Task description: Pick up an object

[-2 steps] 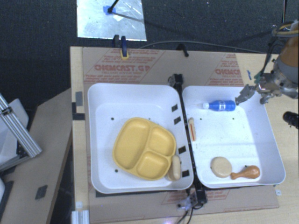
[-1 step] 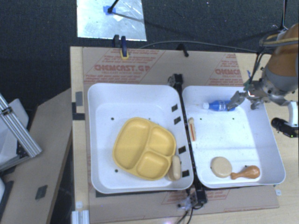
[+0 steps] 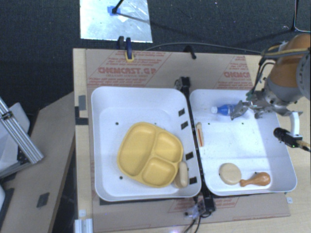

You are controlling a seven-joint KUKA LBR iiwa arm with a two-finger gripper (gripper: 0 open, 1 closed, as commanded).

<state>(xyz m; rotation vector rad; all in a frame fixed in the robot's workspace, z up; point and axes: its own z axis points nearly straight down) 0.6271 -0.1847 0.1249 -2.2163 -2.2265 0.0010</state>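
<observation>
I saw the gripper (image 3: 241, 111) low over the far part of the right bin (image 3: 277, 144), its tip right at a small blue-and-white bottle (image 3: 222, 109); whether the fingers were parted or clenched I could not tell (too small, too blurred); the bottle lay on the bin floor, so nothing looked lifted yet; closing and raising remained, I judged.

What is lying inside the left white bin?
In the left bin: a yellow divided tray and a beige piece at its corner. What the tray covers cannot be seen.
</observation>
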